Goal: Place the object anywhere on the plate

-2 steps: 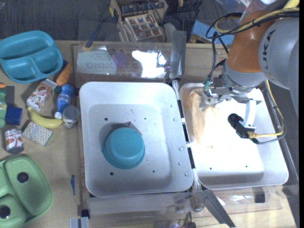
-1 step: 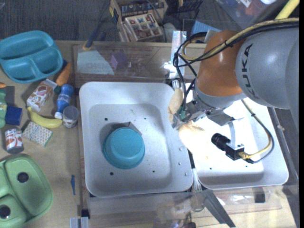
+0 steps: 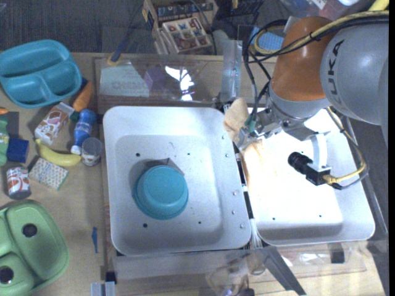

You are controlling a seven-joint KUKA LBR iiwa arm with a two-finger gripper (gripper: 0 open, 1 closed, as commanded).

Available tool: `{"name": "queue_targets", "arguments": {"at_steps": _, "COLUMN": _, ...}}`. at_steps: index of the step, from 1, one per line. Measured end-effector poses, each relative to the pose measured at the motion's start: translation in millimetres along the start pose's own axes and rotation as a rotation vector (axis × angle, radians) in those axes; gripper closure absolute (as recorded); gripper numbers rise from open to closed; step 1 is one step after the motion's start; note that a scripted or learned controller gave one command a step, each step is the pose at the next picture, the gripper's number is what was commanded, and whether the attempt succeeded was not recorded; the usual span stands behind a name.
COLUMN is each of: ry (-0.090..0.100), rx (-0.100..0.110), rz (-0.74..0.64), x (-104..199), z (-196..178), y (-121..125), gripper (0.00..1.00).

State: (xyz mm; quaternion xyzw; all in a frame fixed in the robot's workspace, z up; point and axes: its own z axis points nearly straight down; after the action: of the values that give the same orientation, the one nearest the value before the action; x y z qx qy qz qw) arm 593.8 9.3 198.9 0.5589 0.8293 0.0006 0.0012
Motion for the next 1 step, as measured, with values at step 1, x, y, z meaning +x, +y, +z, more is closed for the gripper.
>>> {"name": "queue_targets", "arguments": {"at_steps": 1, "ry": 0.002, "rx": 0.003, "rz": -0.129, "x": 63.3, "z": -14.3, "y": -40.4, "gripper": 1.00}}
